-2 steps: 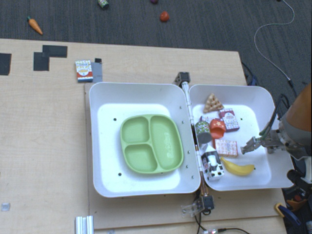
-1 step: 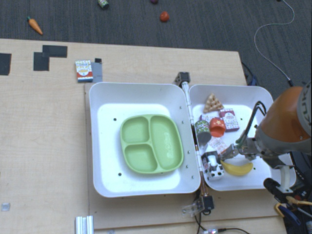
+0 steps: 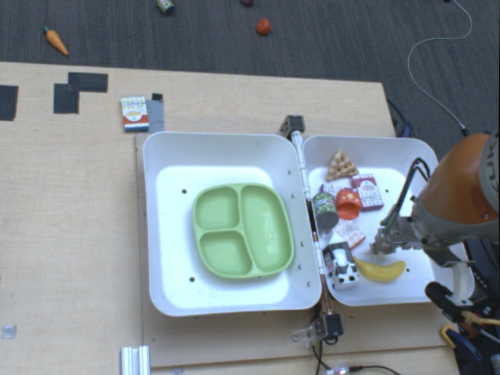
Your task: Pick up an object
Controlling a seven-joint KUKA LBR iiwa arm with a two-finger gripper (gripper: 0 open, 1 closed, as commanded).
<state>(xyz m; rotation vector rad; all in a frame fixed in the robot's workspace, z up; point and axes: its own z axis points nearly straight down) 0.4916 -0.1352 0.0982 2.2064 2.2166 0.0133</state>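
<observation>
On the pale wooden tabletop I saw my gripper low in the right bin just above the banana, jaws' state untellable, nothing lifted, the pick undone.

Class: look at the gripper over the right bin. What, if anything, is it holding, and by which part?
It cannot be told: the gripper is just above the banana, with nothing seen between it.

Single fixed camera above bench, looking down at slant. Both white bins in full frame, mid-distance. Arm enters from right edge. Floor along top.
</observation>
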